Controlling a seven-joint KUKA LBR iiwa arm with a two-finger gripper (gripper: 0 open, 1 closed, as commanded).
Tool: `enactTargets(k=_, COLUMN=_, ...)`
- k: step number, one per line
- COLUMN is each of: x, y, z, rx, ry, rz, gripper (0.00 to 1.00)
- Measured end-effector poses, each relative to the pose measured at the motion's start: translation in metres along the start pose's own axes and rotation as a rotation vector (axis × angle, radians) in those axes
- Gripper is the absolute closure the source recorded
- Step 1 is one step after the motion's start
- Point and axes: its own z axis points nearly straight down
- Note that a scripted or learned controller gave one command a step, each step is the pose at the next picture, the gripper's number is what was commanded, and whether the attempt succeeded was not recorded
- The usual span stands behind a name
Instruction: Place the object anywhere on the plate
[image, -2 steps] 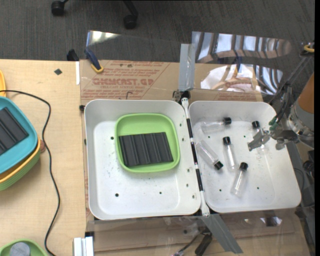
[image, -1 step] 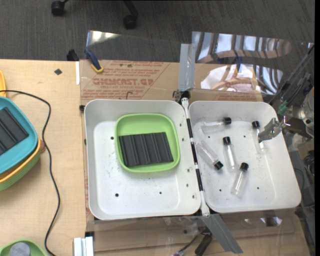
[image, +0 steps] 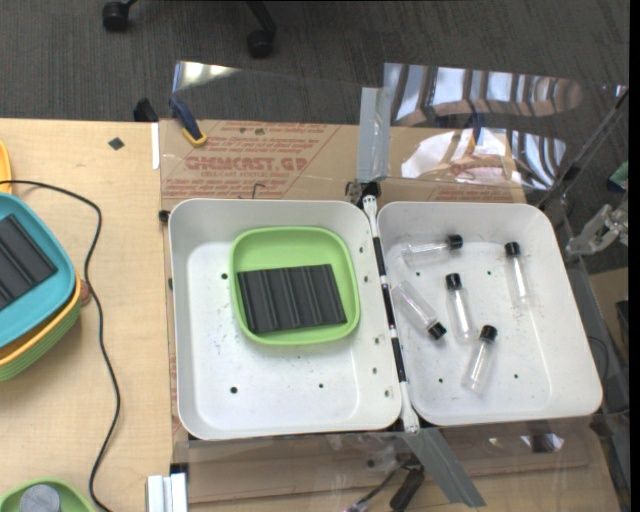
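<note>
A green square plate (image: 292, 241) lies in the left bin (image: 205, 380), toward its back. A dark grey ribbed pad (image: 292, 298) covers the plate's middle. In the right bin (image: 540, 395) lie several clear plastic tubes with black caps, scattered flat. One tube (image: 430, 249) is near the back left, another (image: 517, 275) at the back right, and a third (image: 459, 308) in the middle. Two more lie nearer the front, at the left (image: 418, 310) and at the centre (image: 478, 360).
A stack of teal and green dishes (image: 35, 290) sits on the wooden bench at the far left, with a black cable (image: 103, 330) running past it. Cardboard (image: 260, 160) and clear plastic sheeting (image: 480, 110) lie behind the bins.
</note>
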Motion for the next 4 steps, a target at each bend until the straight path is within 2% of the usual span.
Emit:
enactTargets(k=1, x=0.001, y=0.031, z=-0.057, rx=0.002, ry=-0.001, rz=0.225, gripper=0.00)
enactTargets(k=2, x=0.012, y=0.086, z=-0.095, rx=0.003, ry=-0.001, rz=0.418, gripper=0.00)
enactTargets(k=3, x=0.043, y=0.128, z=-0.092, rx=0.003, ry=-0.001, rz=0.679, gripper=0.00)
enactTargets(k=4, x=0.064, y=0.153, z=-0.095, rx=0.003, ry=0.000, rz=0.678, gripper=0.00)
